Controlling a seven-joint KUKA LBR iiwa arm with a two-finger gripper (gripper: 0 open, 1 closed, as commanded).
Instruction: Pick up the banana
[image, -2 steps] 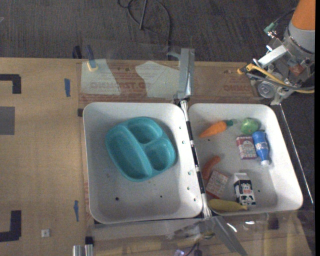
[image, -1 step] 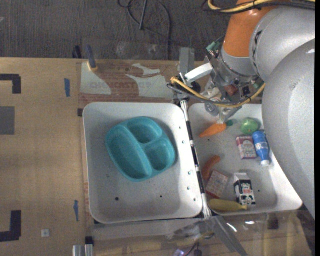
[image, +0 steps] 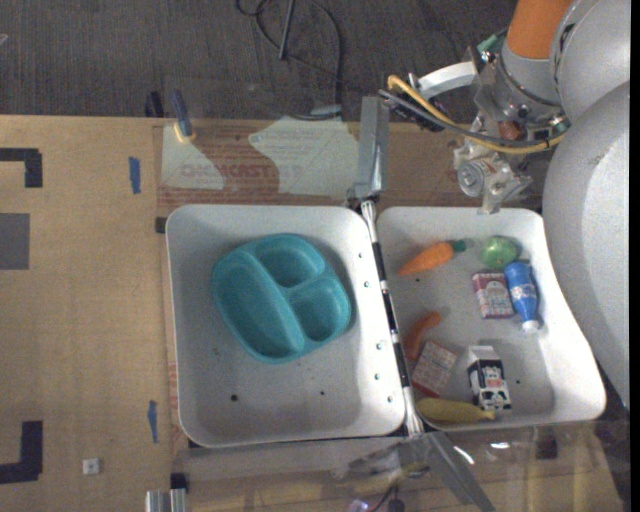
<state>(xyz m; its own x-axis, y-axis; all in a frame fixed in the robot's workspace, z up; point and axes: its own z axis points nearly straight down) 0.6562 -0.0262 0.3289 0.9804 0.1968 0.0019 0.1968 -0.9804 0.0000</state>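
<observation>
The jaws (image: 488, 190) are hanging above the far rim of the right bin (image: 570, 330), clear of every item; whether they are standing wide or narrow cannot be told from this angle, and nothing is showing between them. The banana (image: 452, 410) is lying flat at the near edge of the right bin, just beside a small milk carton (image: 488, 380) and near a red-and-white packet (image: 434, 366); a carrot (image: 428, 258) is resting toward the far side. A teal divided plate (image: 282, 296) is sitting in the left bin (image: 195, 330) on the worktop (image: 80, 300).
</observation>
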